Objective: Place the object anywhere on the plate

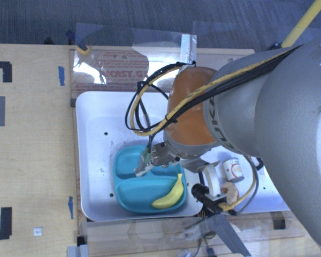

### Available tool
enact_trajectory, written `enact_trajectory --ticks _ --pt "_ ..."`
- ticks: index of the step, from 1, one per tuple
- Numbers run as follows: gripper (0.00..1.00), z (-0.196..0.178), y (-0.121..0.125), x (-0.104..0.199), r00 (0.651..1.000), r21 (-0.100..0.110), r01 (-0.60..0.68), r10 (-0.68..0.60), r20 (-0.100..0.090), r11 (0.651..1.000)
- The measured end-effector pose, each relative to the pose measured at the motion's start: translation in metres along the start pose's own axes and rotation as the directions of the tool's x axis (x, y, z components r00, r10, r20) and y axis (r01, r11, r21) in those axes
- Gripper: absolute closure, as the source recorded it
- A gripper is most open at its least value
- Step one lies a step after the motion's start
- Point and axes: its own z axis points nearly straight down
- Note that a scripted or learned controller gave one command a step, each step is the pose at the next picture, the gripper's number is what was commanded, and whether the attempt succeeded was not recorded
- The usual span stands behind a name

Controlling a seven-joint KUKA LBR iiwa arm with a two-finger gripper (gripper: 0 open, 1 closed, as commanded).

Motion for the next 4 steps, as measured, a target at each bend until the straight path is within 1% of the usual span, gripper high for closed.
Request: enact_trajectory --ticks 1,2,3,4 --pt "1.0 -0.01 0.001 0.0 1.0 -0.001 0.0 0.0 0.0 1.0" --pt "1.0 -0.064 -0.01 0.002 0.942 -0.006 0.336 -0.336 0.003 0.942" --pt "1.0 -0.027 0.006 0.066 0.879 0.002 0.476 -0.476 -0.001 0.879" --pt "1.0 -0.099 0.088 0.004 0.918 -0.009 0.398 -0.398 0.006 0.917"
